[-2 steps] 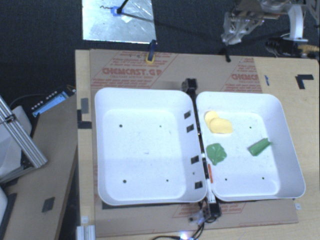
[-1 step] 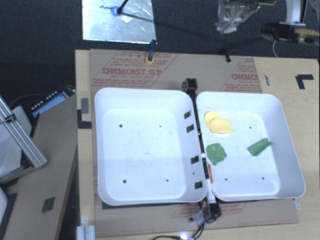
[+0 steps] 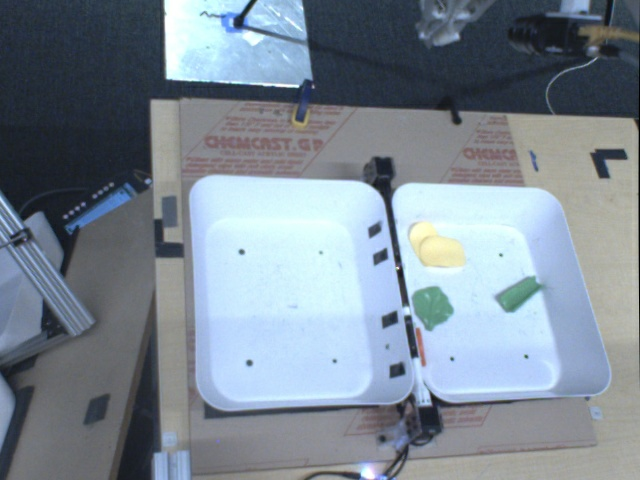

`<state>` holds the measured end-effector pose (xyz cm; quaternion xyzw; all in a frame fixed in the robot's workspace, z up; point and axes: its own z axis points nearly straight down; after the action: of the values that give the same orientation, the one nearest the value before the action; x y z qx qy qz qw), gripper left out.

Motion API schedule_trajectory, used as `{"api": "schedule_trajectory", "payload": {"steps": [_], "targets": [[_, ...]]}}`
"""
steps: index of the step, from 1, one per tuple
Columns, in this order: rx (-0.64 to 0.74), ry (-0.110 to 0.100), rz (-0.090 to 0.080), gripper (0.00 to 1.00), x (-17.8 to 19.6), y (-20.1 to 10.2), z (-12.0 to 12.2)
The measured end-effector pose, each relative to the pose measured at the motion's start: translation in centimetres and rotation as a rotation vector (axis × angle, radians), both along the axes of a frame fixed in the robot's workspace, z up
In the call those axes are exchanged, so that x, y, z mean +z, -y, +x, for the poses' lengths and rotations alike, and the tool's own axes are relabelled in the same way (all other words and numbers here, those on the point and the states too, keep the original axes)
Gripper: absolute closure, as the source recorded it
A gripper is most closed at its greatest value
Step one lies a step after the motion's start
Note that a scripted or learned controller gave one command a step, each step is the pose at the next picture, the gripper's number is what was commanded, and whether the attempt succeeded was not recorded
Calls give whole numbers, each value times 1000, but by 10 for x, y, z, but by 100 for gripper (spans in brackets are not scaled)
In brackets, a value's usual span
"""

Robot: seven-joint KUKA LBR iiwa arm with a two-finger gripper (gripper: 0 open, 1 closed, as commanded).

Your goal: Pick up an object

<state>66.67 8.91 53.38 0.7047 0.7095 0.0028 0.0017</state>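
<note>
Three objects lie in the right bin (image 3: pixel 560 268): a pale yellow lumpy piece (image 3: pixel 436 247) near the bin's upper left, a flat green piece (image 3: pixel 433 307) just below it, and a small green wedge (image 3: pixel 519 293) further right. My gripper (image 3: pixel 447 16) hangs high at the top of the view, well beyond the bench's far edge and far from all three objects. Nothing is seen between its fingers.
The left bin (image 3: pixel 215 298) sits beside the right one, joined by a black hinge strip (image 3: pixel 400 298). A shiny metal sheet (image 3: pixel 236 26) lies on the floor at the top left. Aluminium framing (image 3: pixel 35 278) stands at the left edge.
</note>
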Motion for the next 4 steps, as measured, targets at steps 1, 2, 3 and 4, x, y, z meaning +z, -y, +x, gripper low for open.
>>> {"api": "schedule_trajectory", "payload": {"steps": [1, 2, 3, 4], "targets": [[-1, -5, 0, 100, 2, -26, -22], [0, -5, 0, 100, 2, -55, -53], [2, -6, 1, 100, 2, -91, -96], [1, -6, 0, 100, 1, -120, -142]]}}
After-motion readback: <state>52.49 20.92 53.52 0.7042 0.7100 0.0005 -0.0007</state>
